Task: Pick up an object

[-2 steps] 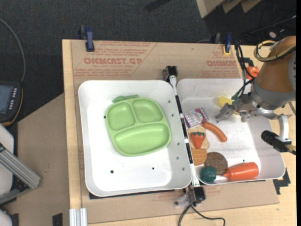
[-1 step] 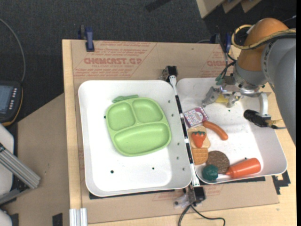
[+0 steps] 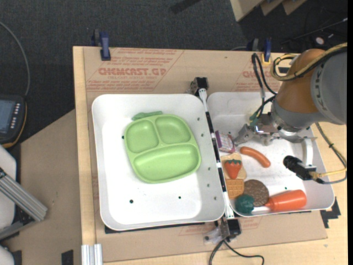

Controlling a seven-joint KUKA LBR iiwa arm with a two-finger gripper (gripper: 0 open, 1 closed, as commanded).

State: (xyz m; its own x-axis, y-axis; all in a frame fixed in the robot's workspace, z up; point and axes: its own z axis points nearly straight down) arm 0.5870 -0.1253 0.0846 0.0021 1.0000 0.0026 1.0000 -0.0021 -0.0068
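Observation:
In the right bin (image 3: 242,106) lie several toy foods. An orange-red sausage (image 3: 255,157) sits in the middle, with a strawberry-like piece (image 3: 234,168) to its left and a small purple item (image 3: 225,142) by the dividing wall. Near the front are a tan waffle (image 3: 234,187), a brown patty (image 3: 257,192), a green ball (image 3: 244,203) and an orange carrot (image 3: 287,200). My gripper (image 3: 251,135) hangs low over the bin, just behind the sausage's left end, with nothing seen in its grasp.
The left bin (image 3: 110,164) holds a green divided plate (image 3: 161,147). A black part with a yellow cable (image 3: 298,168) juts out beside the wrist over the right bin. The grey arm and its orange band (image 3: 300,90) cover the bin's far right corner.

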